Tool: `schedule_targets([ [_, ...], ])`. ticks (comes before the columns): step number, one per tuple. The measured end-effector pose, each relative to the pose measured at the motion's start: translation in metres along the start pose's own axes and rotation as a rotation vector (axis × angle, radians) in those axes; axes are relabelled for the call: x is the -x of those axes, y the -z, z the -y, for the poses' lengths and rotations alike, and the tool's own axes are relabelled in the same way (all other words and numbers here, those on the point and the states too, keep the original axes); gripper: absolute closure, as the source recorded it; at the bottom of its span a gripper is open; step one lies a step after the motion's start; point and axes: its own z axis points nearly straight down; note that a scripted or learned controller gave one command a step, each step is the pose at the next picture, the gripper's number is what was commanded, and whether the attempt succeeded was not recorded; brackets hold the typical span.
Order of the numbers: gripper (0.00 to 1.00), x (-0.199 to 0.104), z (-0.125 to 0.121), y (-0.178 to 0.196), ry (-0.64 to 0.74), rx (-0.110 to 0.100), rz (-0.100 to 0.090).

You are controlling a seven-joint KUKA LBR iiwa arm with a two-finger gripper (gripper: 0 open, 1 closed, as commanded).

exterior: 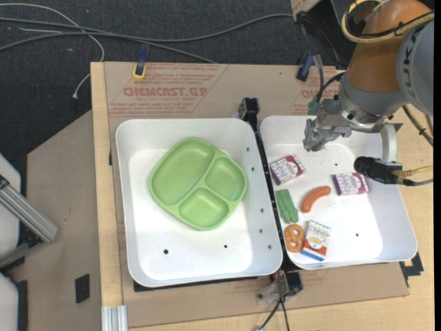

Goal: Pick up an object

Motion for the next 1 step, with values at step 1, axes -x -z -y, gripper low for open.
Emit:
schedule_targets([
  [1, 1.0, -0.0508, -0.0142, 0.0101, 0.0, 0.0, 0.0],
])
